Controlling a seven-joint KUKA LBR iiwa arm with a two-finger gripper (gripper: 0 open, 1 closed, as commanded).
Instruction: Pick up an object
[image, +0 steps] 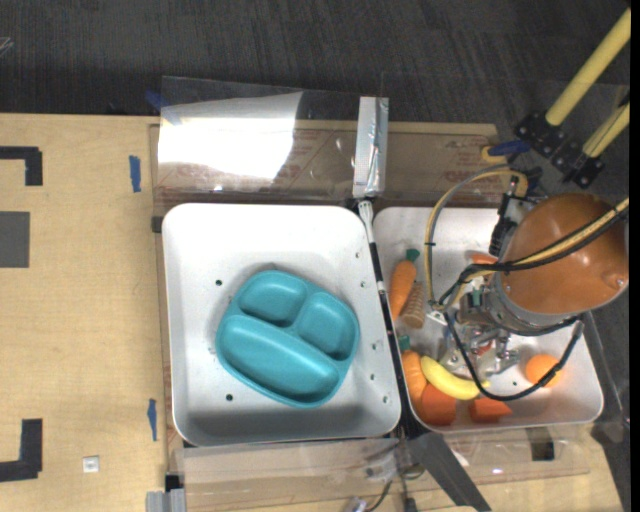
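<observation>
Curving smooth yellow banana (449, 379) beside gripper (478, 352)

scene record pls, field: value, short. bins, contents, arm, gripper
left bin: holds a teal divided tray, lying flat
right bin: holds a carrot, a banana and several orange pieces of toy food
banana: lies across orange pieces near the bin's front edge
arm: reaches in from the right, over the right bin
gripper: low above the right bin's middle, beside the banana; finger state hidden by cables
held object: none visible
</observation>
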